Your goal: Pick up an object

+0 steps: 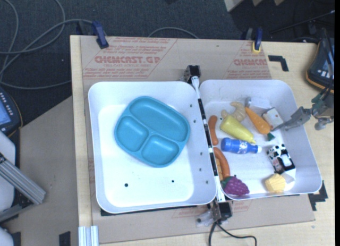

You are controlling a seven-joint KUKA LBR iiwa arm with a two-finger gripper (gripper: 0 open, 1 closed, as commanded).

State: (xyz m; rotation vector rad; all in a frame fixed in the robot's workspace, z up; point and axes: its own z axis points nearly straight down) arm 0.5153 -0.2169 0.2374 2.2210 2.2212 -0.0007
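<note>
The right bin (303, 149) holds several toy foods: a yellow piece (237, 128), an orange carrot (257, 121), a blue bottle (238, 146), two orange sausages (213, 129) (221, 162), purple grapes (236, 186), a yellow corn piece (275, 183), a black-and-white cow (280, 158) and a small white block (272, 116). My gripper (287, 124) comes in from the right over the bin's right side, its grey tip just right of the white block and the carrot, above the cow. It holds nothing that I can see.
The left bin (106, 181) holds a blue divided plate (152, 130). Blue clamps (99, 34) (257, 39) sit at the bench's back edge. A black hinge piece (192, 71) stands between the bins at the back.
</note>
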